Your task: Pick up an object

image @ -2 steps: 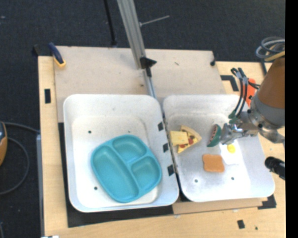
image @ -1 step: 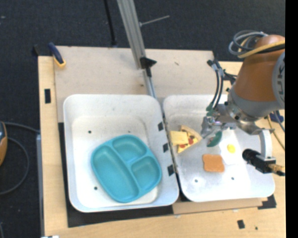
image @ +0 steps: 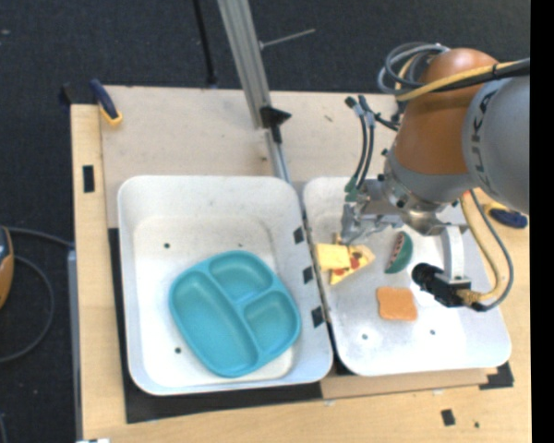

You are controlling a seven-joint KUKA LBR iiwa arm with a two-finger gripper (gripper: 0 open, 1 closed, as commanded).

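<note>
Note that the gripper (image: pixel 355 233) sits low over the right bin (image: pixel 462 340), directly above the yellow pizza-slice toy (image: pixel 337 258) lying near the wall beside the left bin (image: pixel 148 210); whether it is spread or pinching cannot be told from the camera view. Expect a failed grasp if the flat toy slides against the bin wall, or if contact lands on its thin edge. The orange square piece (image: pixel 397 304) and the watermelon slice (image: pixel 401 251) lie nearby and offer alternative targets.
</note>
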